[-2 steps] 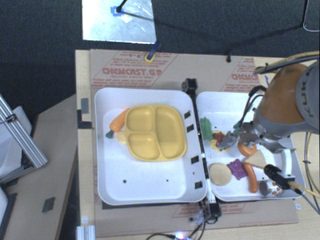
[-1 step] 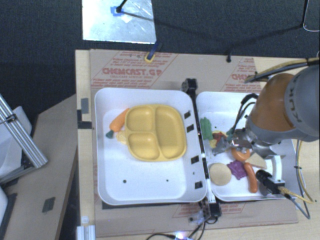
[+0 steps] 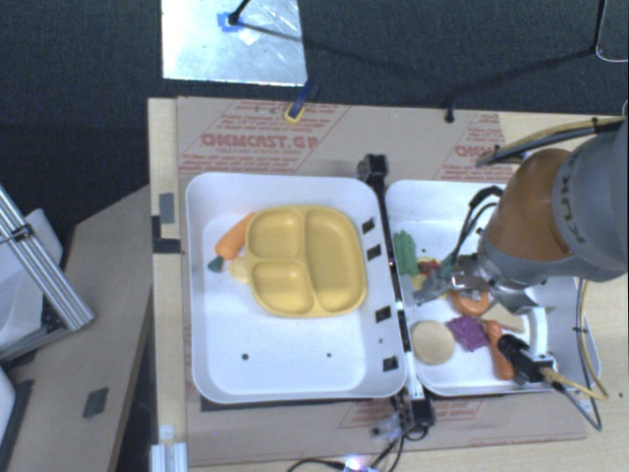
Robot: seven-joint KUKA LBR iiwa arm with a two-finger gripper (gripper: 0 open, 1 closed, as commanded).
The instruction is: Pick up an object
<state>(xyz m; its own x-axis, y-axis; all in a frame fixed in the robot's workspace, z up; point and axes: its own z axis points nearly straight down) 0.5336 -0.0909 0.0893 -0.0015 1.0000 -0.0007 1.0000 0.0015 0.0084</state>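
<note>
Brown cardboard covers the bench under 2 shallow white bins; the left bin (image 3: 211, 362) holds a yellow divided plastic tray (image 3: 300, 261) with an orange toy carrot (image 3: 233, 235) at its left edge. Over the right bin (image 3: 432, 197) the gripper (image 3: 429, 285) hangs low. Whether the claw is released or clenched, I cannot tell. Nearest lies a green toy vegetable (image 3: 404, 248), just to its far-left, long axis running near to far.
</note>
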